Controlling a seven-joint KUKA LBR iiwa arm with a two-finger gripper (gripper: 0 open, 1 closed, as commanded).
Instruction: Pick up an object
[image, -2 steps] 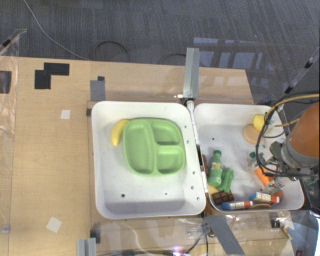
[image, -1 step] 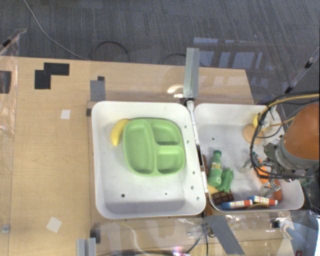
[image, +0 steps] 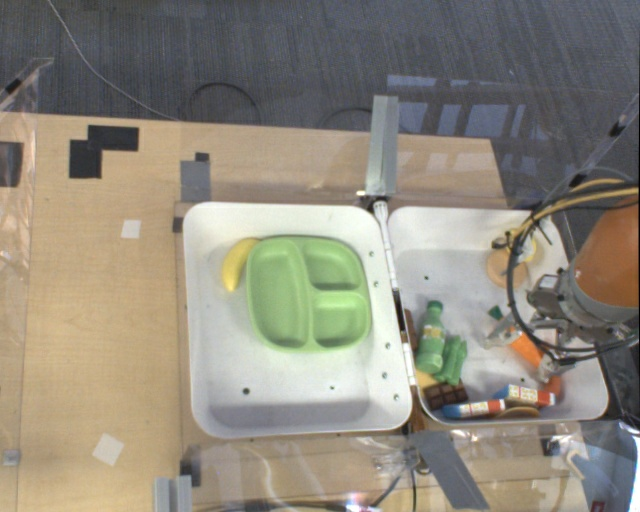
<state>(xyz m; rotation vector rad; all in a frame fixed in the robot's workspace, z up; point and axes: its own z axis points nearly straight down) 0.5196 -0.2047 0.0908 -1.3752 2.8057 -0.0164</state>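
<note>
While the arm (image: 610, 265) is reaching in from the right, most of the clutter is found packed into the right bin (image: 450, 245). A green bottle (image: 432, 338) with a yellow cap is lying near the bin's left wall, cap pointing away from the camera, and a darker green item (image: 455, 360) is tucked right beside it. Below those, a brown chocolate-looking bar (image: 447, 396) is wedged into the bottom left corner, and a long red and white tube (image: 505, 403) is stretched along the bottom edge. An orange carrot-shaped piece (image: 527, 351) is seen just under the wrist, with a pale round disc (image: 512, 262) up near the bin's far side, partly crossed by cables (image: 520, 290).

The gripper (image: 545, 345) is lowered over the right side of that bin, close to the orange piece, but it can't be told whether the fingers are spread or closed (too much wrist and cable in the way). Nothing can be confirmed as held.

The left bin (image: 215, 330) is taken up by a light green divided plate (image: 305, 293), with a yellow banana (image: 236, 264) touching its left rim. Plenty of bare white floor is left along the front of that bin. In the right bin, open floor is mostly found in the middle and upper left, while the bottom edge is crowded.
</note>
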